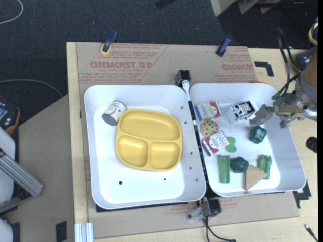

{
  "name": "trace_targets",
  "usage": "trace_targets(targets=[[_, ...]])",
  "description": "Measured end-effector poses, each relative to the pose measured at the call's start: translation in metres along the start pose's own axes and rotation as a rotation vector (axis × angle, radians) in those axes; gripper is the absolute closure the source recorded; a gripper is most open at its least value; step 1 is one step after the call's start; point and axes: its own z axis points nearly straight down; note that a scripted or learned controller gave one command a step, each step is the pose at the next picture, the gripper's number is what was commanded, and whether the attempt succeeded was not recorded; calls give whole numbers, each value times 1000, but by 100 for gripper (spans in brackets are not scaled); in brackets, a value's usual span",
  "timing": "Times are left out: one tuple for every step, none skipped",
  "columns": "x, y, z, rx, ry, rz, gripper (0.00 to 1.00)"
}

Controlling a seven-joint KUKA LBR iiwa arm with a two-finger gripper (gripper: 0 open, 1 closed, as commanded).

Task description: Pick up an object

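Seen from above at a slant, a bench carries two shallow white bins side by side: the left bin [96,150] and the right bin [287,155]. In the left bin a large yellow divided plate [148,139] fills the middle, with a small tipped-over can [113,112] at its ten o'clock. The right bin holds small toy groceries: a little milk carton [241,111] near twelve o'clock, a cookie [209,128] and snack packets at nine, and a tan wedge [255,177] and green pieces toward six. The grey arm reaches in at three o'clock, its gripper [263,116] hanging just above a dark green cup-like object [258,134]. Nothing is lifted (the pick looks barely begun); closing, gripping and raising all seem to remain. Whether the jaws are spread or pressed together cannot be told. The green object looks squat and roundish, with no clear long axis; it lies right of the bin's centre.
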Motion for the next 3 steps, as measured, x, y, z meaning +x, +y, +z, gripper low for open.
trace_targets(targets=[[0,3,-6,-13,-3,-3,0],[0,4,36,-6,0,-3,0],[-2,8,99,-4,0,-3,0]])
